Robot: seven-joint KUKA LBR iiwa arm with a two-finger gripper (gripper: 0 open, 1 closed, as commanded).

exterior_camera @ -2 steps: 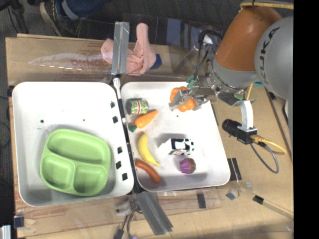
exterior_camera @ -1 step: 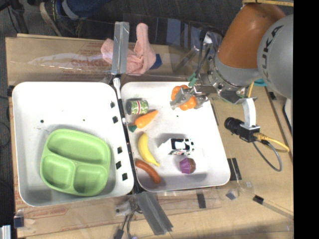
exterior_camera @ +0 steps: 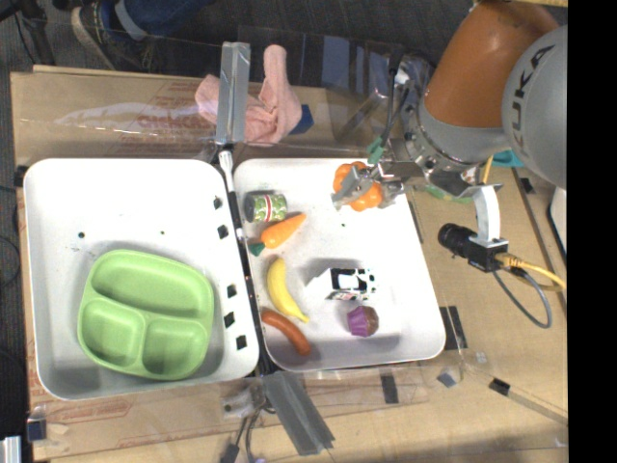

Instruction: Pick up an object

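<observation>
My gripper (exterior_camera: pixel 364 185) hangs over the back right part of the right bin (exterior_camera: pixel 419 258), shut on an orange pumpkin-like toy (exterior_camera: pixel 359 187) that sits between its fingers. Below it in the same bin lie a small green can (exterior_camera: pixel 266 206), an orange carrot (exterior_camera: pixel 281 231), a yellow banana (exterior_camera: pixel 283 290), a red sausage (exterior_camera: pixel 286 331), a black and white cow toy (exterior_camera: pixel 352 282) and a purple toy (exterior_camera: pixel 362 320).
The left bin (exterior_camera: pixel 58 191) holds a green divided plate (exterior_camera: pixel 147 313). A pink cloth (exterior_camera: pixel 258 104) lies behind the bins on the bench. A metal divider (exterior_camera: pixel 232 90) stands between the bins at the back.
</observation>
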